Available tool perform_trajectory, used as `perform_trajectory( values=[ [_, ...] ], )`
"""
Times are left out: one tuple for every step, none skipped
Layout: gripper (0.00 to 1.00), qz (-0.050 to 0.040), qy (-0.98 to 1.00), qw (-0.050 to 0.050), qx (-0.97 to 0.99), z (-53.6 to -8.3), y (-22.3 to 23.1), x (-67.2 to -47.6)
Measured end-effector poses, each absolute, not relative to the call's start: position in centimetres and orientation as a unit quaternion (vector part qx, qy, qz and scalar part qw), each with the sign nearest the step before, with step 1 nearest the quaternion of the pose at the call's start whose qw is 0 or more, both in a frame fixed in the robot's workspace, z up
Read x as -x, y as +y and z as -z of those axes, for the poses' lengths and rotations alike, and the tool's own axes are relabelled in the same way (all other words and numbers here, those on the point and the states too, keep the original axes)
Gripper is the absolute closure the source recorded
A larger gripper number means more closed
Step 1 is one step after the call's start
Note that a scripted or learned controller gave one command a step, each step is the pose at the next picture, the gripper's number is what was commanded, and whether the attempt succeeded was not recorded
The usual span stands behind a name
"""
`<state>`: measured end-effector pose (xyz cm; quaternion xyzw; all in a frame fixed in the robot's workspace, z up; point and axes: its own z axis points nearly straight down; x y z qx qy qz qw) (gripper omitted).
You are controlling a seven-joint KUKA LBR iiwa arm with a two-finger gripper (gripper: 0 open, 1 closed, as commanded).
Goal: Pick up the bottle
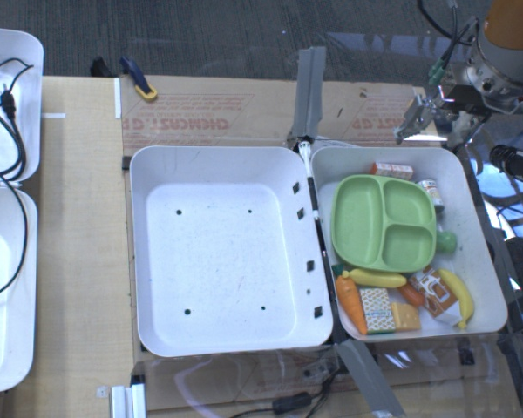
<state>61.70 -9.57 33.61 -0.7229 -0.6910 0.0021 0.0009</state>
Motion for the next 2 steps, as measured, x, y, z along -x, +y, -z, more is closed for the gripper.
perform_trajectory(
  values=[
    [0.00, -0.0018, -0.701, 0.001, 0.713, -32.3, -8.9, -54.9],
    [0.00, -0.0020, -0.653, 0.002, 0.757, -16.8, -13.5, -52.8]
  ],
)
